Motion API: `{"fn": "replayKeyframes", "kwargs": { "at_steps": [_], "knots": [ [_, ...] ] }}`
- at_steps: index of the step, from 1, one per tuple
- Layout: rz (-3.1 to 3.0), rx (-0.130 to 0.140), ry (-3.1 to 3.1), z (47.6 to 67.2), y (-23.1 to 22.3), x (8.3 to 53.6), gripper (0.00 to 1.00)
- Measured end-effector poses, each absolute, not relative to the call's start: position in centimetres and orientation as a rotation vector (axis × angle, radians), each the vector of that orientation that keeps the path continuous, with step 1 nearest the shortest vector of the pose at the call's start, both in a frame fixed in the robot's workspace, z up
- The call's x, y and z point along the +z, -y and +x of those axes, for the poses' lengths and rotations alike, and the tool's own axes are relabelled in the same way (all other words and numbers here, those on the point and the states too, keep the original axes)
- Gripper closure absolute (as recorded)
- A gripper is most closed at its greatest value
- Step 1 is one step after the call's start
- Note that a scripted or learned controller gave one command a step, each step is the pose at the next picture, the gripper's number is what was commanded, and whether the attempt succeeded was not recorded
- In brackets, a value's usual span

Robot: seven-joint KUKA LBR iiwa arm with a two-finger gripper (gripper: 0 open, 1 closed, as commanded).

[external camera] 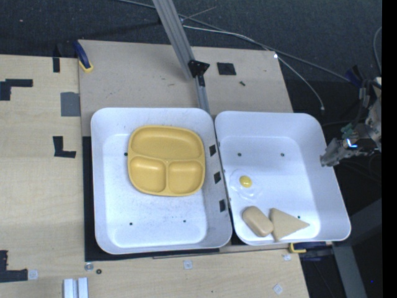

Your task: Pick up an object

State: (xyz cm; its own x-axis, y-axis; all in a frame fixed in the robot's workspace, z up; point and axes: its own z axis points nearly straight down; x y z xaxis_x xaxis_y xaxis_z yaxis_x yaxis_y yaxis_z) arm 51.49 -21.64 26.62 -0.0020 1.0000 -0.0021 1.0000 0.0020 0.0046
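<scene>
In the right bin (310,135) lie a fried egg (245,183) with a yellow yolk, a tan bread roll (256,221) and a beige wedge-shaped piece (286,223) near the front edge. The left bin (105,228) holds a yellow divided plate (166,160). My gripper (332,155) hangs at the right bin's right rim, off to the right of all the objects, and too little of it shows to read its state. Nothing is seen in it.
A grey metal pole (180,39) slants down from the top to the gap between the bins. Cables (298,61) run across the dark floor behind the bench. Black tape marks and a blue clamp (84,58) sit on the wooden bench at left.
</scene>
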Motion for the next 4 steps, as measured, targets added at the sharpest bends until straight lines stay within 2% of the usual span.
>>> {"fn": "replayKeyframes", "kwargs": {
  "at_steps": [1,2,3,4],
  "knots": [
    [2.216,0.0,-2.228,53.0,16.7,25.5,1.0],
    [2.218,-0.001,-2.228,53.0,12.3,25.0,1.0],
    [2.217,-0.002,-2.23,54.2,6.7,23.7,1.0],
    [2.217,-0.003,-2.23,54.6,1.3,22.2,1.0]
  ]
}}
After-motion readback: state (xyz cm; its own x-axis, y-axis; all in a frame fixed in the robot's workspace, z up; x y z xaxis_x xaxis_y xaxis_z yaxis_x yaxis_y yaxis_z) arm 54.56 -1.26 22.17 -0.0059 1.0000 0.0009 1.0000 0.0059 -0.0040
